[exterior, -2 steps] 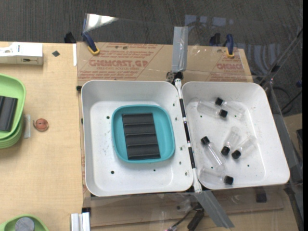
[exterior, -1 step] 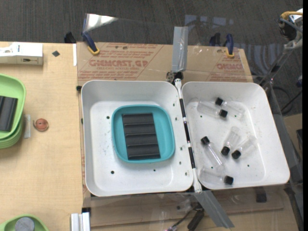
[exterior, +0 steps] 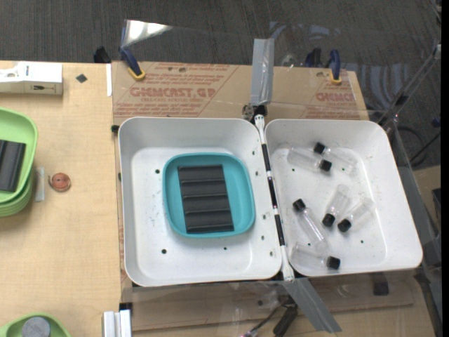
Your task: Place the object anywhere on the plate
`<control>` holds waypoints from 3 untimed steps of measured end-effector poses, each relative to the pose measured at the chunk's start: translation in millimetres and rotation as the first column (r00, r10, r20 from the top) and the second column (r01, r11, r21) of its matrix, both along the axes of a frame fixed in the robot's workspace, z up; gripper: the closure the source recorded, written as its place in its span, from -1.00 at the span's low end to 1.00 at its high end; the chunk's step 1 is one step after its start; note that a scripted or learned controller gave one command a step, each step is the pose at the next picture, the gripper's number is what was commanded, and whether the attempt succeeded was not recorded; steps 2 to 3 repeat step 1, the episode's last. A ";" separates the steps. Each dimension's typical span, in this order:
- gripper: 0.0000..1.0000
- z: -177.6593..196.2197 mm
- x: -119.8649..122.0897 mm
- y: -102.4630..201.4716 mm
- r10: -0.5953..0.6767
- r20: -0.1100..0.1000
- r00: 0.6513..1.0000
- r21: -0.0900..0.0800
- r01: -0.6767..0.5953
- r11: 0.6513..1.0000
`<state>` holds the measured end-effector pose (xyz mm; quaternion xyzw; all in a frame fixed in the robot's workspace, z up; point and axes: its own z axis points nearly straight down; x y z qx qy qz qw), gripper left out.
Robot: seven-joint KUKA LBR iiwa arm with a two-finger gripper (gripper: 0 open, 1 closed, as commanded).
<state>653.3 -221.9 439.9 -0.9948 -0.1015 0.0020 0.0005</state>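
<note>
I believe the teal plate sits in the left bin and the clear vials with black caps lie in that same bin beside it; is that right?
Not quite. In the camera view the teal plate does sit in the left bin, but the vials lie in the right bin, not beside the plate.

the plate [exterior: 172,188] lies in the left bin [exterior: 133,209]; 6 vials [exterior: 309,225] lie scattered in the right bin [exterior: 393,188].

A lab bench: clamped cardboard [exterior: 231,90], two white bins [exterior: 140,258], clear capped vials [exterior: 309,223]
</note>
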 end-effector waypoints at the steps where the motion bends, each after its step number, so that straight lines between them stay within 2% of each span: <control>1: -1.00 -154.9 -4.2 0.3 0.003 -0.001 1.000 0.001 -0.003 1.000; 3: -1.00 -154.9 -4.2 0.3 0.003 -0.001 1.000 0.001 -0.003 1.000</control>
